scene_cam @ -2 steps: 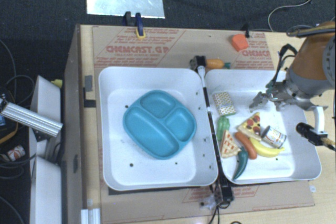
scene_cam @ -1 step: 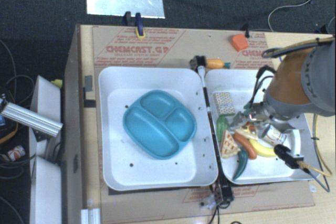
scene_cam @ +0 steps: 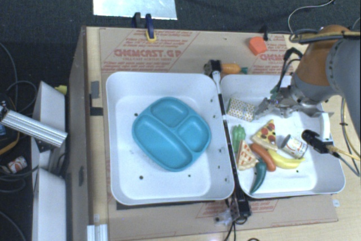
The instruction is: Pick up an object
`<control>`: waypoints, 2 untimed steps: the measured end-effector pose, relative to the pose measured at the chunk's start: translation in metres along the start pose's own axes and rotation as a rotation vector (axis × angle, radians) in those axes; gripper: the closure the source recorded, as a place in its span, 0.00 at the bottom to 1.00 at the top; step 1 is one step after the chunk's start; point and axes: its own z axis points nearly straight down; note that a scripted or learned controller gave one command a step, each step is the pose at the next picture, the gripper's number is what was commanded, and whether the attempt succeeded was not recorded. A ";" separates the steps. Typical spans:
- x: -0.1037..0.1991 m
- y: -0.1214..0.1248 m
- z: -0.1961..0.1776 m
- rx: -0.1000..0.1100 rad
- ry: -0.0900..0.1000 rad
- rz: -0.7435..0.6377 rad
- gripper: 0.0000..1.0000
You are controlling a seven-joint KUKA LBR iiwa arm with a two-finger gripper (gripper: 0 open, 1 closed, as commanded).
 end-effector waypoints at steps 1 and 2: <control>0.050 -0.043 0.000 0.002 0.002 0.000 0.00; 0.067 -0.093 0.000 0.003 0.001 0.003 0.00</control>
